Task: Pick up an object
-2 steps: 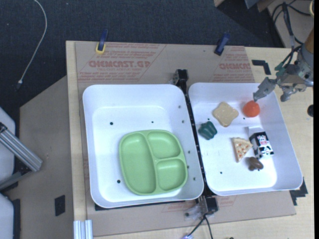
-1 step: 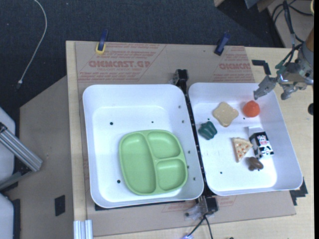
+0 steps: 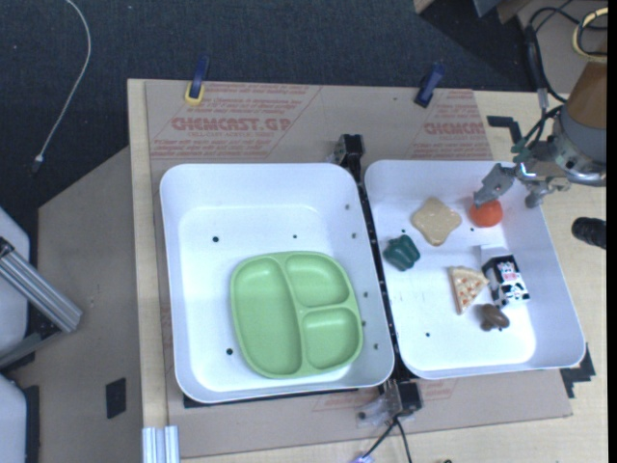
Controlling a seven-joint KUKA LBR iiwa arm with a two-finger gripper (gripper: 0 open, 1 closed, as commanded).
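Reaching in from the right, grey arm with its orange band up near the top corner. Claw down low at the far right side of the right bin, grey fingers spread a little apart, one of them right over the orange-red round thing. Hard to tell if touching it or just above it; nothing seen squeezed between the fingers. Just left of the orange-red thing, a tan piece of toast, flat on the white floor of the bin. Lower and further left, near the wall between the bins, a small dark green pepper-like toy. Toward the near side, a pizza slice with its point facing down, and just beside it on the right a little black and white toy, maybe a cow, too small to be sure. Right below that one, a small brown lump. Over in the left bin, a light green plate with three parts, sitting toward the near side. Both bins side by side on a brown cardboard sheet on the worktop, with a yellow-and-blue clip and a blue clip at the far edge.
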